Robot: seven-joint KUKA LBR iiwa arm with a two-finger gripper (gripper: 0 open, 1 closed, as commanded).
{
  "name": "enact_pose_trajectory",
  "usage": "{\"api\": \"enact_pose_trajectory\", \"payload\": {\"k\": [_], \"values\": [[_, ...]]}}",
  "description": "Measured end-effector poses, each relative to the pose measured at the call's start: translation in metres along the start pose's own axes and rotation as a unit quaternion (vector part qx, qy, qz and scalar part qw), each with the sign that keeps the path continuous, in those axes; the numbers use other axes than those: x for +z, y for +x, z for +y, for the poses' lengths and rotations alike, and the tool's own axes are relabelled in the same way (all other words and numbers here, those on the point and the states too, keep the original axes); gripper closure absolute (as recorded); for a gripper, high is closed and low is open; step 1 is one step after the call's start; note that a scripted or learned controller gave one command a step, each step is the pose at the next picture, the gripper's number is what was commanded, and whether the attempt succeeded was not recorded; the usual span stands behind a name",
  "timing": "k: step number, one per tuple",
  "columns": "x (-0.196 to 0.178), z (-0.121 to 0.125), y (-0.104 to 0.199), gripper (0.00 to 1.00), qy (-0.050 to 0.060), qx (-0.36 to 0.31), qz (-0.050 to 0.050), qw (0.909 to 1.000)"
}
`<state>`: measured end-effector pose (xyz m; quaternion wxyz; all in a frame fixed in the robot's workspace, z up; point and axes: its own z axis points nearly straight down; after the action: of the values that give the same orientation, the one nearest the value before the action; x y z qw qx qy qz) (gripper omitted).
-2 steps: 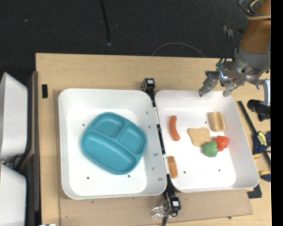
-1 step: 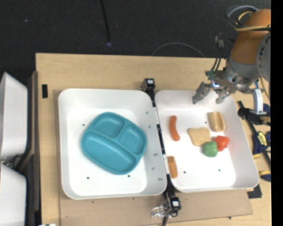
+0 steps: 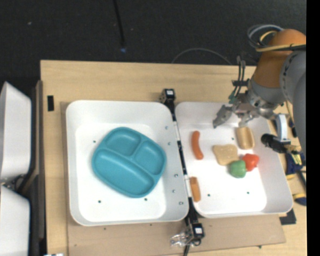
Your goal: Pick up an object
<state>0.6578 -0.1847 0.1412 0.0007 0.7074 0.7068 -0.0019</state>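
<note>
Objects for picking lie scattered in the right bin [image 3: 277,199], a shallow, glossy white tray with rounded corners: a smooth red-orange sausage [image 3: 197,144] towards its left wall, a small orange-brown stick [image 3: 194,189] against that wall lower down, a flat tan bread-like slab [image 3: 225,153] near the middle, a round green piece [image 3: 237,168] touching a red piece [image 3: 250,161] just right of the slab, and a pale brown roll [image 3: 245,137] above them. My gripper [image 3: 232,117] hangs over the bin's upper part, its grey metal fingers [image 3: 220,117] spread apart with nothing between them, just above and left of the roll. Left of this bin, the matching left bin [image 3: 85,207] holds a matte teal plastic plate [image 3: 129,161] with moulded compartments and soft rounded edges.
</note>
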Motion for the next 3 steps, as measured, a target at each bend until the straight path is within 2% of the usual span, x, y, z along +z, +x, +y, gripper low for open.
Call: {"api": "enact_pose_trajectory", "payload": {"k": [1,2,3], "values": [[0.041,0.0,-0.002,0.0,0.0,0.0,0.0,1.0],[0.027,0.002,-0.003,1.0,-0.004,0.0,-0.001,1.0],[-0.039,0.006,-0.004,1.0,-0.005,-0.002,0.001,1.0]]}}
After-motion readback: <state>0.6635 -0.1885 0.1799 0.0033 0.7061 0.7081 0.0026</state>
